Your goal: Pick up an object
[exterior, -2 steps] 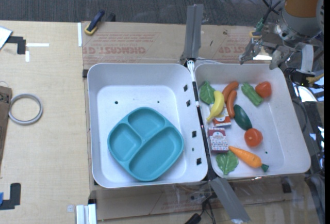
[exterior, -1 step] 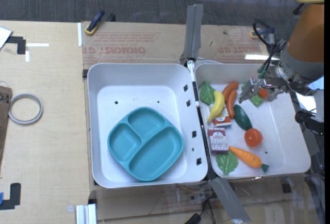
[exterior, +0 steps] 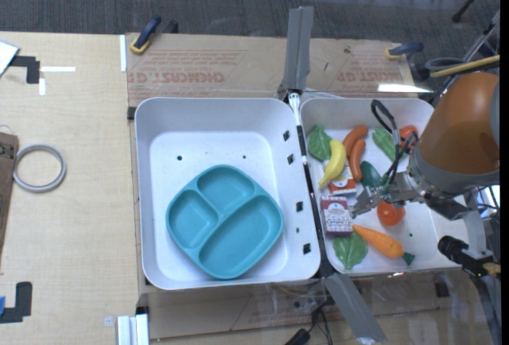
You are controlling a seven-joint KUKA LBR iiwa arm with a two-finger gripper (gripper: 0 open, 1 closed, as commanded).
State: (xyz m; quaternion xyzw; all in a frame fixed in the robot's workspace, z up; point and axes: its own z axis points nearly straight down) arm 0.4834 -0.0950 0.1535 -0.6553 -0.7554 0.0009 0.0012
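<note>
The grey two-finger gripper (exterior: 364,202) hangs low in the right white bin (exterior: 425,260), jaw state indiscernible, among toy food: yellow plastic banana (exterior: 334,161) to its far left, red-and-white carton (exterior: 337,216) just left, round red tomato (exterior: 390,213) just right, orange carrot (exterior: 378,240) nearer.

The grey arm (exterior: 465,137) with its orange band enters at the right edge of the frame, mid-height, bent downward. Its gripper (exterior: 367,200) sits lower and leftward, toward the frame's centre-right, pointing left.
</note>
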